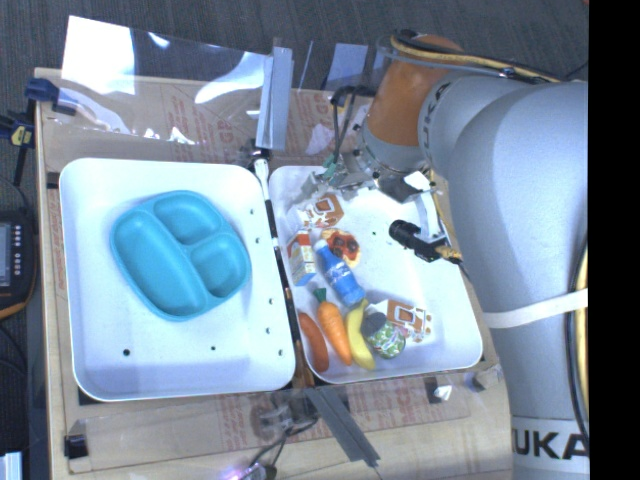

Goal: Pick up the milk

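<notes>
- Your grey arm (pixel 520 218) fills the right side, its orange band (pixel 400 103) up top, and part of the maker's name, "UKA", reads on its base at lower right.
- On the worktop (pixel 150 118) the left bin (pixel 90 358) holds one thing: a blue divided plate (pixel 180 253) with three compartments.
- The right bin (pixel 455 338) holds the clutter: a blue bottle (pixel 340 276) lying down, its long axis running from upper left to lower right, a carrot (pixel 335 333), a yellow banana (pixel 358 336), a red-orange piece (pixel 314 340) at the left wall, and a green and white item (pixel 386 341).
- You can take the small white and orange carton (pixel 300 253) for the milk; it lies near the bin's left wall, just beside the bottle's upper end, long axis roughly up and down the view. Its print is too small to read.
- Two similar orange and white packs lie at (pixel 325 208) and (pixel 410 318).
- Your hand (pixel 335 173) sits over the bin's far corner; you cannot tell how it is set.
</notes>
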Controlling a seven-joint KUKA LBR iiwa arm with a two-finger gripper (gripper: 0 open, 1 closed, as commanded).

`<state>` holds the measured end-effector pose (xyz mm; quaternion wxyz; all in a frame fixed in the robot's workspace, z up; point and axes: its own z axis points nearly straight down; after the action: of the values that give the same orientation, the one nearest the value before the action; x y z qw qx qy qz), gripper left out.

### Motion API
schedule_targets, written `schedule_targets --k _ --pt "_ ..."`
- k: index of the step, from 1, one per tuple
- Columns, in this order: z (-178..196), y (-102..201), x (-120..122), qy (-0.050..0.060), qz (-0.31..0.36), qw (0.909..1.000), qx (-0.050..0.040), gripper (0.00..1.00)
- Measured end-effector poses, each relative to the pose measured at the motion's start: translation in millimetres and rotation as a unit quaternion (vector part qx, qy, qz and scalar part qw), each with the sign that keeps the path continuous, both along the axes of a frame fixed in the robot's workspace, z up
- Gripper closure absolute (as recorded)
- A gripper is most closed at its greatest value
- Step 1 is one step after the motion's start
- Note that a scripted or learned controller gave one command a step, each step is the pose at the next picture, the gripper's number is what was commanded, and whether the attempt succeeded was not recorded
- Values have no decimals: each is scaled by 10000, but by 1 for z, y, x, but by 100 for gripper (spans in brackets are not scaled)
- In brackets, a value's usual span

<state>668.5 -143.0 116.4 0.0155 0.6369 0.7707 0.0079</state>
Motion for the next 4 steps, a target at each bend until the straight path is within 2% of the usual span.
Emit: schedule_targets --k 2,3,4 --pt "0 1 0 0 341 9994 -11 0" --pt "13 3 2 -14 363 9993 3 100" --pt "13 3 2 -13 363 9993 3 0"
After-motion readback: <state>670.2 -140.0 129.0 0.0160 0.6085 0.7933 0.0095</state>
